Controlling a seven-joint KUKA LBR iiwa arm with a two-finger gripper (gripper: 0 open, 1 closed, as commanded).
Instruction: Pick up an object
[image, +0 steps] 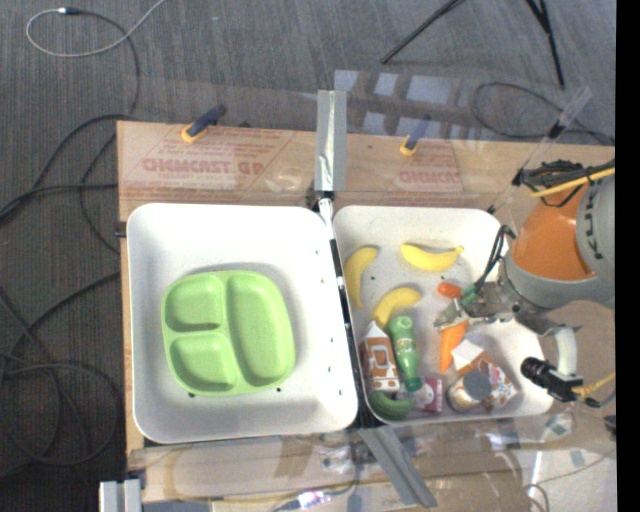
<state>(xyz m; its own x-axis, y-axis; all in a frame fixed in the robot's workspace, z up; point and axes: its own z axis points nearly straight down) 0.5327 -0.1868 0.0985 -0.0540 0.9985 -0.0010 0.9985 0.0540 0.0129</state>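
Green divided plate (230, 332) in the left bin (150, 260) (cables, seemingly, on floor (60, 130)).

"CHEMCAST GP" on cardboard sheet (215, 165)

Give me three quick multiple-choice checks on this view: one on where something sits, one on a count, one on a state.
1. Where is the green divided tray?
A. In the left bin
B. In the right bin
C. On the floor

2. How many yellow bananas lie in the right bin?
A. One
B. Three
C. Five

3. How does the green bottle rest?
A. Lying flat among the other items
B. Held up in the air by the arm
C. Standing on the green tray

Answers:
1. A: the tray sits in the middle of the left bin, with white floor around it.
2. B: three bananas show, one near the dividing wall, one toward the far wall, one just above the bottle.
3. A: the bottle lies along the bin floor beside a brown carton, apart from the end effector.
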